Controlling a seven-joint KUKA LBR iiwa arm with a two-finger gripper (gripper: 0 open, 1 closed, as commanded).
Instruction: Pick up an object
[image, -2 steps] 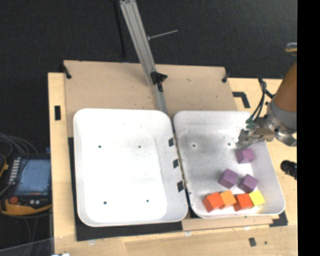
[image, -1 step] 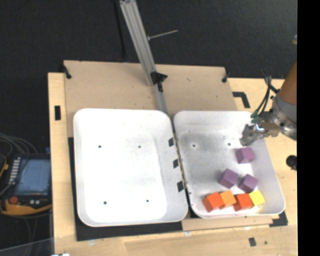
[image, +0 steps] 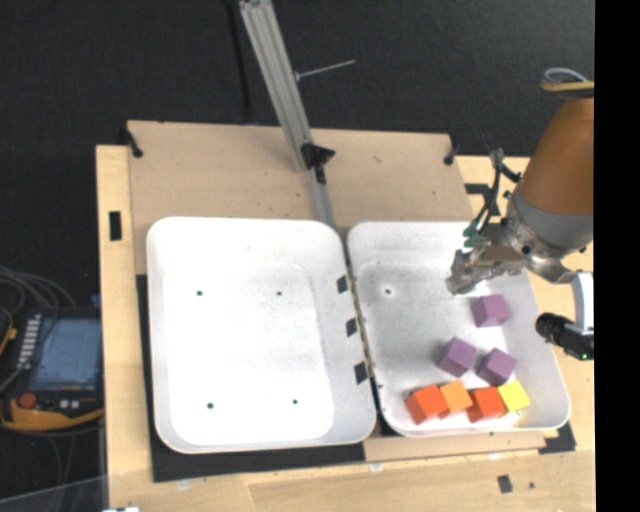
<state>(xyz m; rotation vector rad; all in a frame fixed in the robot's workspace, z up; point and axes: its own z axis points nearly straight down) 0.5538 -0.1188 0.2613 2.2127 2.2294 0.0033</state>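
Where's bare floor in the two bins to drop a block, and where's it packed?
Left bin: whole floor bare, wall to wall. Right bin: bare along the divider side and the far half, left of the gripper. Crowded at its near right corner: three purple blocks, then the orange, red and yellow row against the near wall.

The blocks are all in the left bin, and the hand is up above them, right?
Not quite. The camera view shows the blocks all in the right bin, not the left one. The hand is above them.
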